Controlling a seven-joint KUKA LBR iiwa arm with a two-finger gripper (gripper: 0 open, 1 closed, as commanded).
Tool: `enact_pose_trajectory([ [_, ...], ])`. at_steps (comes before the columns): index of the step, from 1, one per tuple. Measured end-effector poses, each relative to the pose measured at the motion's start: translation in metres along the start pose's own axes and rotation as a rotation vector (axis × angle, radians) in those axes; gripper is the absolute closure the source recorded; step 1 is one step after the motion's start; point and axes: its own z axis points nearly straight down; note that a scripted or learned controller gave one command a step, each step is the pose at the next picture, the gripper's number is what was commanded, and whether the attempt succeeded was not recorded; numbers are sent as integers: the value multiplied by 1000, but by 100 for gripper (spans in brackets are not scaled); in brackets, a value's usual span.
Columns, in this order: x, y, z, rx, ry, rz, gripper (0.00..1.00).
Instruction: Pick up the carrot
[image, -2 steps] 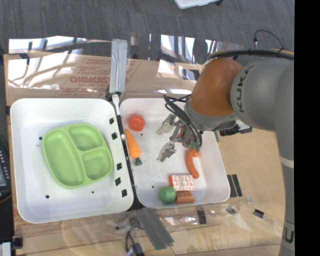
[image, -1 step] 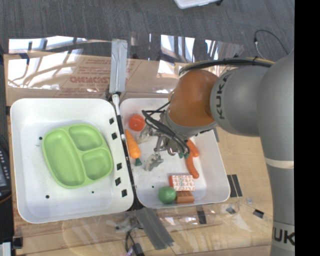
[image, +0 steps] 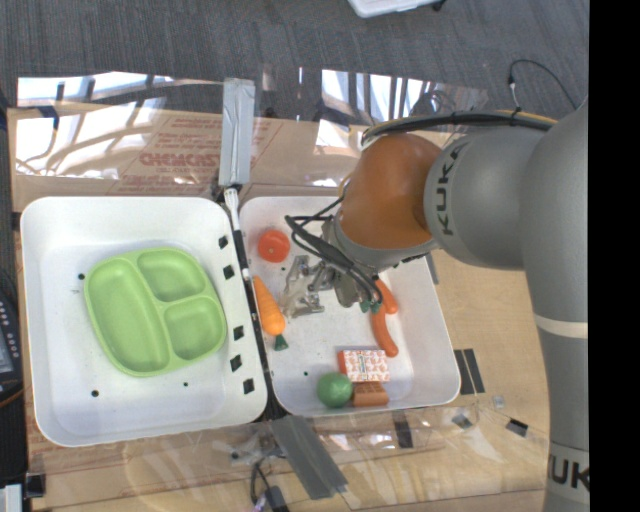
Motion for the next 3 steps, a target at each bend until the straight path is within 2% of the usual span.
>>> enact_pose_trajectory([
  [1, 0, 0, 0, 0, 0, 0, 0],
  [2, 12, -5, 10, -2, 4, 239, 0],
  [3, 11, -5, 0, -2, 3, 234, 100],
])
